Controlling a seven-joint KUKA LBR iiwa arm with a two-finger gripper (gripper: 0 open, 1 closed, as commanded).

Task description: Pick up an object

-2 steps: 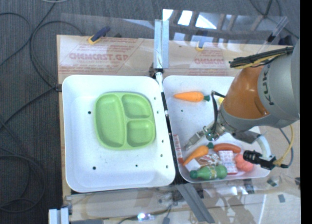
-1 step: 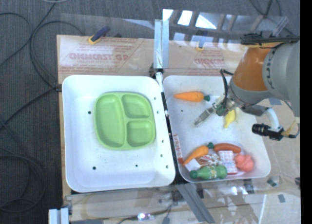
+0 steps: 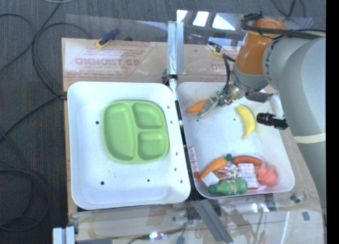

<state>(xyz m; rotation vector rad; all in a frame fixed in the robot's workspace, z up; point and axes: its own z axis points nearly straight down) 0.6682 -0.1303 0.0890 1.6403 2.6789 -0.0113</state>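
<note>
Looking from the green tray [image 3: 135,130] rightward: small carrot [image 3: 197,106] lies right of it, at the tool [image 3: 208,107] tip. Probably light, stiff, slick plastic, so grab mid-body. Can't tell if the tool's open or shut. Banana [image 3: 246,120] sits further right.

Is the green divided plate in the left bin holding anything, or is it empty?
Empty. The green divided plate lies flat in the left bin, and all three compartments show bare green.
</note>
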